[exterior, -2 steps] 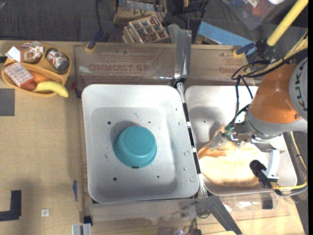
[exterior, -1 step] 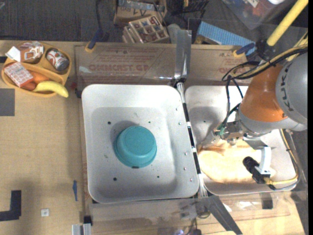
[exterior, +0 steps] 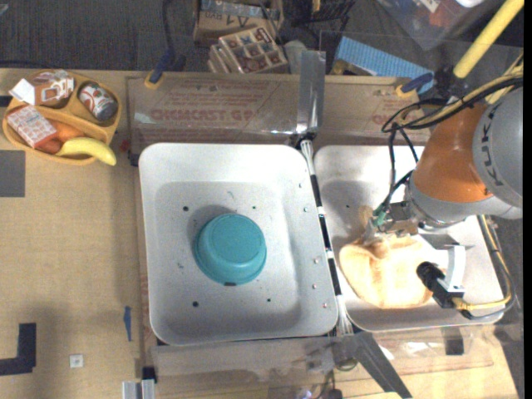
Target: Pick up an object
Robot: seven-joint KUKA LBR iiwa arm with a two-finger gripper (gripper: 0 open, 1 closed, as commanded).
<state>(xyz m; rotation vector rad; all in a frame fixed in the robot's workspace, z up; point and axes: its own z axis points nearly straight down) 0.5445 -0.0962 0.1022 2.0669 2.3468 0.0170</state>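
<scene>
Closest to the lens, the orange band (exterior: 449,169) above my wrist hangs over the right bin (exterior: 332,173). Below it my gripper (exterior: 391,229) sits at the top edge of a floppy tan-orange cloth (exterior: 386,274) lying in that bin; how my fingers stand I cannot tell. 1 teal bowl (exterior: 231,248) rests upside down in the left bin (exterior: 158,181)
</scene>
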